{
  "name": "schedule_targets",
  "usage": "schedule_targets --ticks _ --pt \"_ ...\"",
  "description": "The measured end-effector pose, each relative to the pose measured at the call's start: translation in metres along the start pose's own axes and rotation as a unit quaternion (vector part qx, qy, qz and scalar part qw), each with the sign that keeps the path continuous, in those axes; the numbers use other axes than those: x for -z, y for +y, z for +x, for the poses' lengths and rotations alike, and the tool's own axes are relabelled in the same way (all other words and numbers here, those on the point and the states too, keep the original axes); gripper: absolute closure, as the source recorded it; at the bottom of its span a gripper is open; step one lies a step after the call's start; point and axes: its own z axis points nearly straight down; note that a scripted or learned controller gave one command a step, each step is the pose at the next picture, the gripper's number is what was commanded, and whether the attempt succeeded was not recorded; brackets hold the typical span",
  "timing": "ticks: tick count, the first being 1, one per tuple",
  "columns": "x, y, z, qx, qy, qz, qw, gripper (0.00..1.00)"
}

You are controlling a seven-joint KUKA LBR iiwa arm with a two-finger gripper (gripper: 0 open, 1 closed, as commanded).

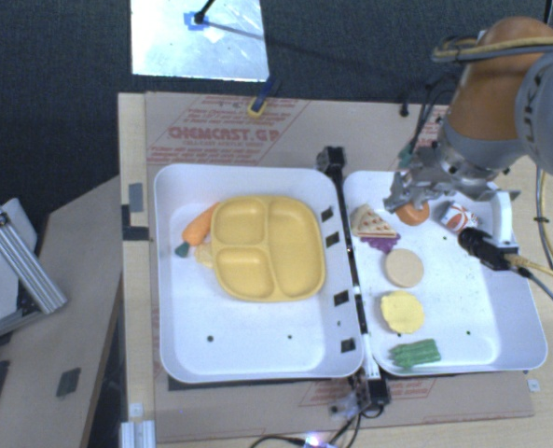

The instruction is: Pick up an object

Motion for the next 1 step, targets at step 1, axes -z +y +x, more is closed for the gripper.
schedule_targets --ticks 1 --pt "-0.0139 0.0023 0.0100 0.000 0.000 0.001 1.0000 1.00"
